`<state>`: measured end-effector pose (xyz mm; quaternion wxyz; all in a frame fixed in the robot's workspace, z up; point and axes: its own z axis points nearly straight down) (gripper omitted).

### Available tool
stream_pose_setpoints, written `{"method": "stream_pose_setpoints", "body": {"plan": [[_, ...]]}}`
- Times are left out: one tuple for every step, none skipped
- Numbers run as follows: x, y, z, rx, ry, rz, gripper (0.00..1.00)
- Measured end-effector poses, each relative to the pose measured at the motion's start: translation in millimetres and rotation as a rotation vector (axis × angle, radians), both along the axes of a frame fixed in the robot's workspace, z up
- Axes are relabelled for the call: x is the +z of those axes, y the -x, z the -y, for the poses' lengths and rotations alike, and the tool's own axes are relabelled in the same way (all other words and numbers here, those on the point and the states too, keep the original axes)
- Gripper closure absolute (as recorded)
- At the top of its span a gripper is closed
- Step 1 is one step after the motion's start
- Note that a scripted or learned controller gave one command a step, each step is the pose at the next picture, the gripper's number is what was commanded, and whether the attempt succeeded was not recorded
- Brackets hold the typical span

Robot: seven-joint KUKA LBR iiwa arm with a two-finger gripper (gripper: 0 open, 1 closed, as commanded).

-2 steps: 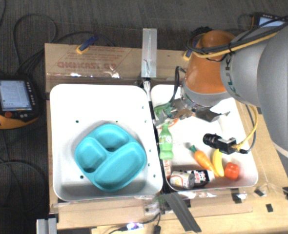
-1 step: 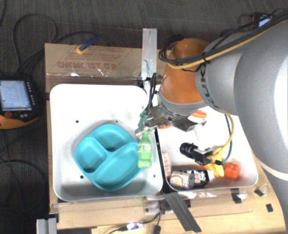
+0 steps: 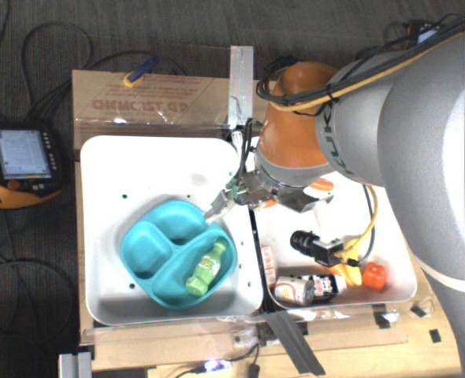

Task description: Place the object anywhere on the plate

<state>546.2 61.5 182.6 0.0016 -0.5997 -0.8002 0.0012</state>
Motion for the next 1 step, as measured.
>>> {"method": "stream_pose_setpoints", "body": {"plan": [[41.8, -23.9, 30.4, -0.216, 0.004, 0.002, 0.00]]}}
